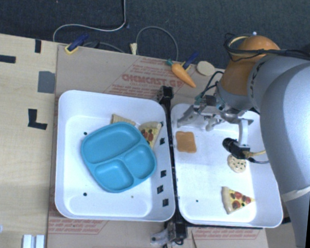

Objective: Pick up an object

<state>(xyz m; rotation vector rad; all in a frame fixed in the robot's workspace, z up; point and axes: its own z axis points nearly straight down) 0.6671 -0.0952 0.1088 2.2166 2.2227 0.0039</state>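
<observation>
Camera view has the gripper (199, 120) hanging low over the top end of the right bin (269, 188), fingers spread apart with nothing between them. A brown toast slice (186, 141) lies just below the fingertips, not touched as far as I can see. Also in that bin: a cookie (237, 164) and a pizza slice (235, 200) nearer the front. The left bin (68, 139) holds a blue divided tray (118, 156), and another pizza slice (151, 131) is tucked at its top edge. A toy carrot (182, 74) lies on the cardboard behind.

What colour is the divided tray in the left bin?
Light blue; the tray shows clearly in the camera view.
</observation>
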